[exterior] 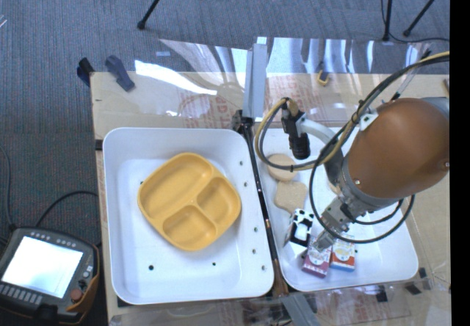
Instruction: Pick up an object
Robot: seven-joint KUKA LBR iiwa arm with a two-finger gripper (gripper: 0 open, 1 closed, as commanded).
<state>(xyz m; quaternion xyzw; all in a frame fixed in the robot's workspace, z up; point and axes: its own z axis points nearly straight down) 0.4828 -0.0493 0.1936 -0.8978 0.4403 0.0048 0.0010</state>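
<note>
Arm reaching down into the right bin (408, 262), over small packets.
The hand (321, 250) sits low above a small box (316, 264) beside a red-and-white packet (344, 257); how wide it stands, I cannot tell. A yellow divided plate (190, 200) lies in the left bin (121, 170).

No readable text; red print on the bench board (202, 104) and small boxes (330, 261) is too blurred.
</note>
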